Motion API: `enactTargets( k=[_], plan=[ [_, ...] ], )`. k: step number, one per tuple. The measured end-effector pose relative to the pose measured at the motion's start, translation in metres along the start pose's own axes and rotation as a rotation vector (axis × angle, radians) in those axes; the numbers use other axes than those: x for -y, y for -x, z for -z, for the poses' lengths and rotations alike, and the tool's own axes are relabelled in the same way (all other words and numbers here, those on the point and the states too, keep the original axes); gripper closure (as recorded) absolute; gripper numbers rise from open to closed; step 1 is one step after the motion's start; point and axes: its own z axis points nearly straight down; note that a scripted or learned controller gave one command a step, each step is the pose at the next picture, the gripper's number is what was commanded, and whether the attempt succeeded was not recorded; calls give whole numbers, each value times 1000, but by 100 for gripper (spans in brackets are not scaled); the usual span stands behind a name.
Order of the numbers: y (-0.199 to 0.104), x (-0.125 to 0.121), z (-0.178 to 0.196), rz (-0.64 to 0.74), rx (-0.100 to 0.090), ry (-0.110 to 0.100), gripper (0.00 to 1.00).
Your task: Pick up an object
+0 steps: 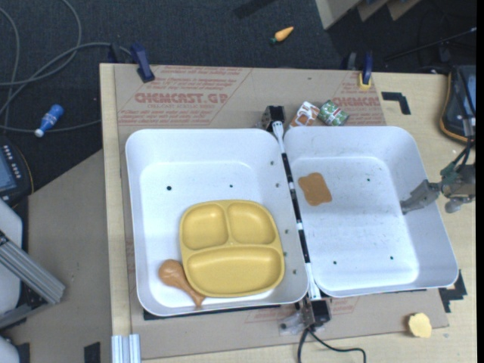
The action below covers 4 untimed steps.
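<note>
A flat brown toast-like piece [314, 188] lies in the right bin [401, 146], near its left wall. In the left bin [151, 165] sits a yellow divided plate [231, 246], and a brown toy drumstick [178, 277] lies against the plate's front left corner. My gripper [425, 195] is at the right bin's right rim, low over the wall and far to the right of the brown piece. Nothing shows in its grasp.
Small snack packets [321, 114] lie on the board just behind the bins. A yellow lump [418, 324] rests on the bench at the front right. Blue clamps [141, 61] hold the board's back edge. An orange bit [283, 33] and a blue bottle [49, 117] lie on the floor.
</note>
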Motion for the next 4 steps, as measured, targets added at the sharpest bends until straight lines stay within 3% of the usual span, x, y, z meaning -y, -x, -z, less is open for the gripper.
enactTargets(
  k=[1,2,3,4],
  plan=[
    [-63,1,-175,4,-3,-5,0],
    [-89,-68,-99,7,2,12,0],
    [-96,-144,-170,3,0,5,0],
    [-45,-173,-67,-2,6,14,0]
  ],
)
